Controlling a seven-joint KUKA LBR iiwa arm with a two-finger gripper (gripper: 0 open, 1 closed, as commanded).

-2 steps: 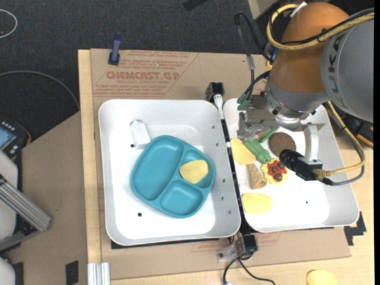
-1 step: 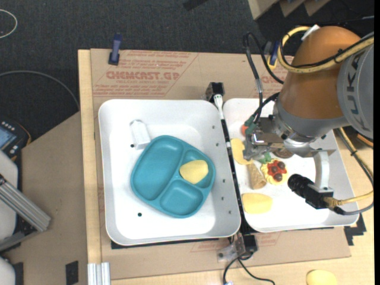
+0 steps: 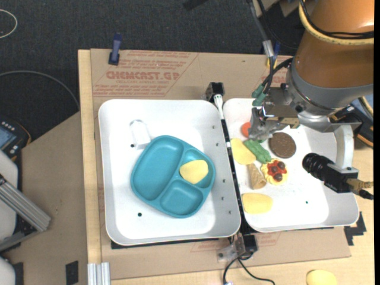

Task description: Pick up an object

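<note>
Gripper low over the right bin, can't tell its grip state. Green pod just below the fingertips, red piece beside them; likely target, pile's clustered there.

Two bins sit side by side on the bench, the left bin touching the right bin along a shared edge. In the left bin a divided tray lies near the middle, with a round piece in its three-o'clock compartment. In the right bin, small items cluster by the nine-o'clock wall: a disc at twelve, an oval piece at six. The gripper hangs over the cluster's twelve-o'clock end.
</note>
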